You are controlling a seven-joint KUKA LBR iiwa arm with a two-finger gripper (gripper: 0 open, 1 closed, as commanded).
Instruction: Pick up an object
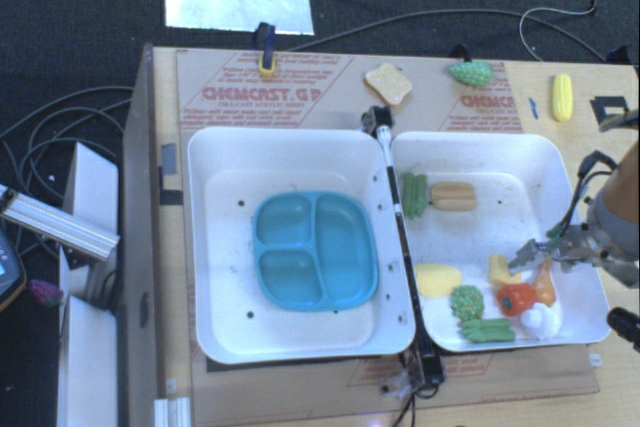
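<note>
The right bin holds several toy foods. A green pod and a tan bun lie at its far left. Toward the front are a yellow piece, a broccoli floret, green beans, a red tomato, a white egg, a small yellow piece and an orange carrot. My gripper hangs low over the bin's front right, just above the carrot's upper end. It looks open, with nothing clearly held.
The left bin holds a blue divided plate. Beyond the bins, a toast slice, a green toy and a yellow corn cob lie on the cardboard. A divider wall separates the bins.
</note>
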